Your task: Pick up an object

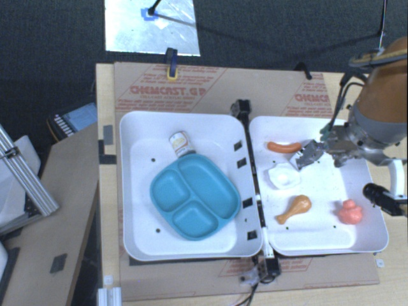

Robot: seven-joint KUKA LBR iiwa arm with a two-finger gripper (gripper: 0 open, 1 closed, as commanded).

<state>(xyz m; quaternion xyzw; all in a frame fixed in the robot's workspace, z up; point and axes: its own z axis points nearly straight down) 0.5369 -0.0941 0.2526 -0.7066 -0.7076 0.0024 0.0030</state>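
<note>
I'm on the right bin, where the loose pickable stuff sits: hot dog near the top, white egg-like piece just below it, drumstick further down, pink toy toward the right wall. All well spread, which I guess is so each can be grabbed alone. Left bin has the blue divided tray with a small jar lying at its upper edge; those look like clutter, not my target.

Gripper hangs over the right bin, just right of the hot dog and above the white piece, tilted toward them. I judge one of those two is the intended pick. Nothing visible in its grasp. How wide it's set I can't tell, the tip is a small grey blur from here. Whether it's touching the bin floor or either item, also can't tell.
</note>
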